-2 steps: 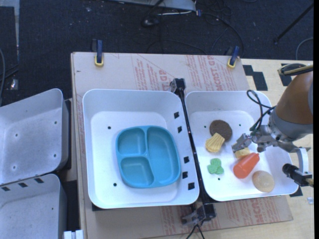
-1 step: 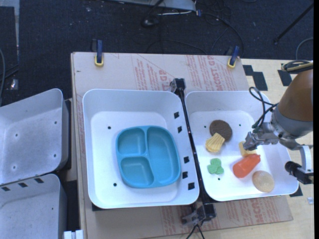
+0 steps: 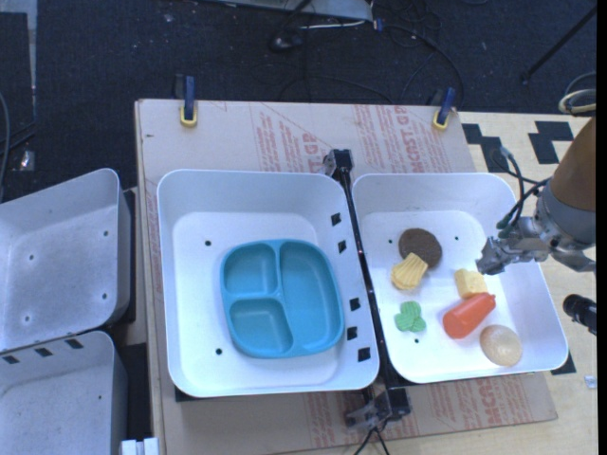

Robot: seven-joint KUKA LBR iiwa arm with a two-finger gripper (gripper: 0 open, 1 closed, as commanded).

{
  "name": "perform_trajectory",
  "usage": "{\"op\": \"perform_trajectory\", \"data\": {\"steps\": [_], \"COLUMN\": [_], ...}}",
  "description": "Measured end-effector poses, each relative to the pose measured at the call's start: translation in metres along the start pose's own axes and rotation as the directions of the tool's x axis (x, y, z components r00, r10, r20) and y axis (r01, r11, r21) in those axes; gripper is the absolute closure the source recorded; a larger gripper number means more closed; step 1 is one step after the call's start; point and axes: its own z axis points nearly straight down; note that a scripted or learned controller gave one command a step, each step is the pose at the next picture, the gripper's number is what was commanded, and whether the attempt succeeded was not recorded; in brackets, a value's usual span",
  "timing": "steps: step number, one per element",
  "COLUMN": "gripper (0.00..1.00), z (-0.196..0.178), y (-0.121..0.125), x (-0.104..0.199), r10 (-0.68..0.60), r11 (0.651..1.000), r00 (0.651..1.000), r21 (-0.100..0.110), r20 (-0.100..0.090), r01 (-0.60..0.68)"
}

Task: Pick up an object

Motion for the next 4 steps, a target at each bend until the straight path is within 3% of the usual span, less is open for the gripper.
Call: {"op": "perform_trajectory", "data": {"steps": [2, 4], "gripper": [1.00, 1.00], "z": [-0.106, -0.105], "y": [0.005, -0.014], "x": [-0.005, 0.095], "r10": [-0.001, -0.005], "r11": [1.000, 1.000], "r00": [1.000, 1.000], "r21": [-0.003, 0.006], "r20": [0.002, -0.003], "r01": [0.001, 0.005]}}
